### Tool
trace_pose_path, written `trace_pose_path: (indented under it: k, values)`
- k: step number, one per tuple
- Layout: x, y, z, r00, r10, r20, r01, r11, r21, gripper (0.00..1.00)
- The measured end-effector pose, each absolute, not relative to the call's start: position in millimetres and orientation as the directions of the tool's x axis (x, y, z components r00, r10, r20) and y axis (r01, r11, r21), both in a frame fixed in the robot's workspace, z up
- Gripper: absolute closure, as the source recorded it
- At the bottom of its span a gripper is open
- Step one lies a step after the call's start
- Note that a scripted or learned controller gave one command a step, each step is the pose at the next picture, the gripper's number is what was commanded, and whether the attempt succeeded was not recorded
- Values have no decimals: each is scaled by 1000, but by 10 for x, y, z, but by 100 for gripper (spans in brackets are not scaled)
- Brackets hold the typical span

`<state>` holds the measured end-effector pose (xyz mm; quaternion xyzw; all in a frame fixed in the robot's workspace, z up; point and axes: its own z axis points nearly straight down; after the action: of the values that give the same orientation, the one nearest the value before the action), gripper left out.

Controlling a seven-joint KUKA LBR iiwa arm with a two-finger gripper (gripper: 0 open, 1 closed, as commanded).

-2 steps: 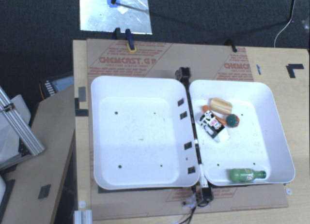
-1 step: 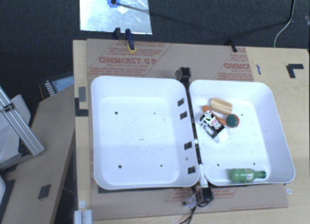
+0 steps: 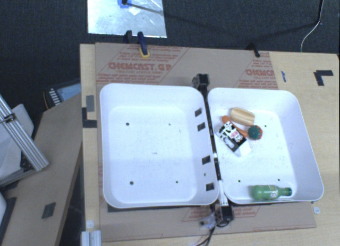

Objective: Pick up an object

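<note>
While you cannot tell the claw's state, your right bin [image 3: 297,133] lists a bread roll [image 3: 242,116], carrot [image 3: 240,130], teal ball [image 3: 255,132], cow-patterned toy [image 3: 231,134] and green bottle [image 3: 270,192].

Dark carpeted floor [image 3: 228,6], shiny metal sheet [image 3: 126,5], tan bench [image 3: 313,75], aluminium rail [image 3: 21,138] at left.

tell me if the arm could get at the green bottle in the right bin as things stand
Probably yes: the green bottle lies alone by the right bin's near wall, apart from the other items, though that wall may crowd the gripper.
</note>
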<state>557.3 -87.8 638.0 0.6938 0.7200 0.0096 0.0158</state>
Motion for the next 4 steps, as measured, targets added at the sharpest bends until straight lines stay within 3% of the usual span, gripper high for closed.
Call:
trace_pose_path:
  k: [4]
  values:
    - [5574, -875, 6840, -45, 999, -14, 998, 46, 51, 100]
